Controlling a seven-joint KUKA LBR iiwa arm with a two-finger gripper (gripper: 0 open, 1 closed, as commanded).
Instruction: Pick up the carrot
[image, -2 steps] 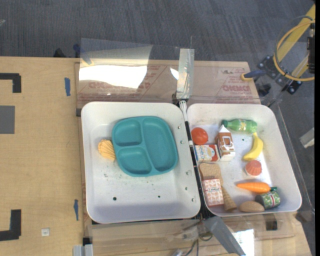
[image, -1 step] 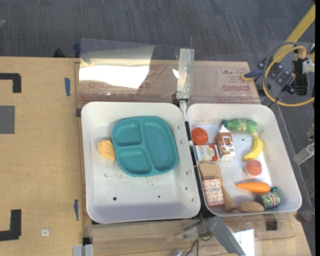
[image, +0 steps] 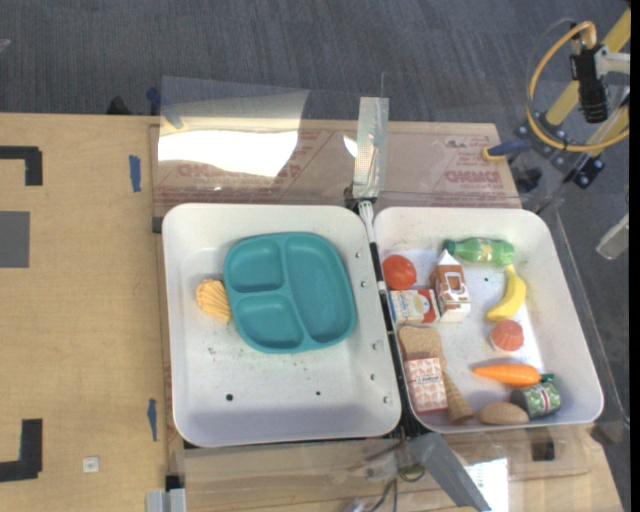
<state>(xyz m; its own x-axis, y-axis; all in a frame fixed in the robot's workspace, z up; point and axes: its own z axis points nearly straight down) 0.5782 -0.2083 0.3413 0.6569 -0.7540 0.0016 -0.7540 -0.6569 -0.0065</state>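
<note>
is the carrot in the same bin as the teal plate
No, the carrot lies in the right bin near the banana, while the teal plate sits in the left bin.

Grey carpeted floor (image: 250, 40) across the top, dim and evenly lit. Below it, a pale plywood bench (image: 80, 330) marked at its edge with black tape corners (image: 25, 165) and a grey patch (image: 12, 240) between them. Short strips of blue tape (image: 134, 172) on the wood. Clear plastic sheet (image: 235, 140) at the bench's far side, catching a bright glare from overhead light. Looped yellow cable (image: 560, 70) over the floor in the upper corner.
</note>
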